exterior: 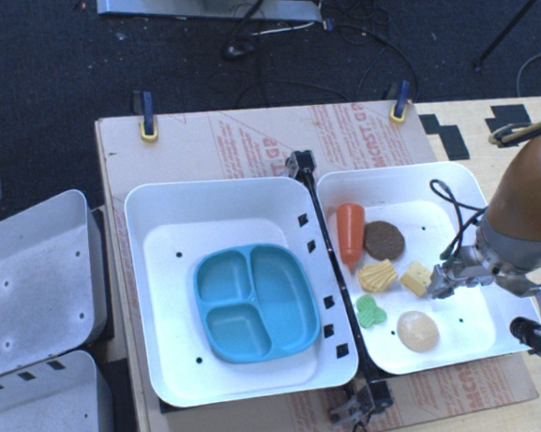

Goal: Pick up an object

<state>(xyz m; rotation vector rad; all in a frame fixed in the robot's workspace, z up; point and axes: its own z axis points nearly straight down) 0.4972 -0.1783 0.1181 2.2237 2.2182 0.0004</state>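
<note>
The right bin [469,339] holds several toy foods: an orange carrot [350,231], a brown round patty [384,241], a ridged yellow chip [377,275], a yellow cheese wedge [415,279], a green leafy piece [370,312] and a pale round bun [418,330]. My gripper [442,285] reaches in from the right and sits low in this bin, right beside the cheese wedge's right edge. I see nothing held between its fingers.
The left bin [162,267] contains a blue divided plate [256,302]. A black cable [450,204] loops over the right bin's far right corner. The arm's body [529,211] overhangs the bin's right wall. White trays [31,278] lie off the bench to the left.
</note>
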